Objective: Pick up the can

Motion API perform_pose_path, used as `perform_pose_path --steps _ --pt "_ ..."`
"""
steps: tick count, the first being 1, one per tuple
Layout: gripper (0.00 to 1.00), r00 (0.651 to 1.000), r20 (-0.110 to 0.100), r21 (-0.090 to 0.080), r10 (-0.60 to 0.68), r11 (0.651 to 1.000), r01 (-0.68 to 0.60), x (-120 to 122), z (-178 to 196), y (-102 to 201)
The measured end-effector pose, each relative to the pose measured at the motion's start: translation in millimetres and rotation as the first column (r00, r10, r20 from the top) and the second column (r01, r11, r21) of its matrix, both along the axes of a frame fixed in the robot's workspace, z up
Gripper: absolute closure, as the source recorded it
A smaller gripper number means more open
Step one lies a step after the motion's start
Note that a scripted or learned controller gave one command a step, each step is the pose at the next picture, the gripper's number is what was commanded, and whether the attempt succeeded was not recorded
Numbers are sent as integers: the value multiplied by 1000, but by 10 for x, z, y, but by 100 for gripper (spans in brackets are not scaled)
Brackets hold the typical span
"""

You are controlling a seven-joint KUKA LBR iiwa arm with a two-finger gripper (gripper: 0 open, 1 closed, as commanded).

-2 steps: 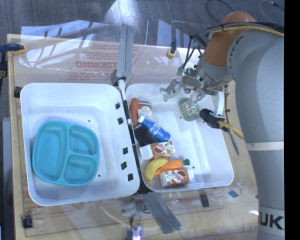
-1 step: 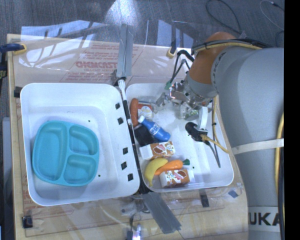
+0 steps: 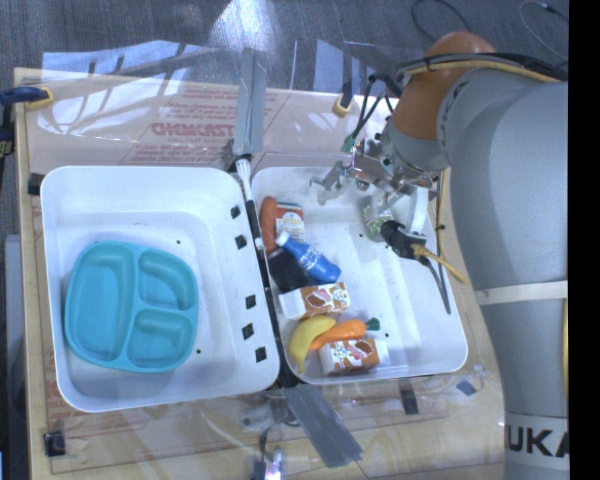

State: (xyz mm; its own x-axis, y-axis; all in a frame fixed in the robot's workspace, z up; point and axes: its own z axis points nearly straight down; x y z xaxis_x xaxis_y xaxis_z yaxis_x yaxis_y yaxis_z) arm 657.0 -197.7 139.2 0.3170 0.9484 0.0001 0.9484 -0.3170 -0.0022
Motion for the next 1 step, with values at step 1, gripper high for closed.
perform_pose_path --steps 1 --pt "0 1000 0 0 -12 1000 12 -2 499 -56"
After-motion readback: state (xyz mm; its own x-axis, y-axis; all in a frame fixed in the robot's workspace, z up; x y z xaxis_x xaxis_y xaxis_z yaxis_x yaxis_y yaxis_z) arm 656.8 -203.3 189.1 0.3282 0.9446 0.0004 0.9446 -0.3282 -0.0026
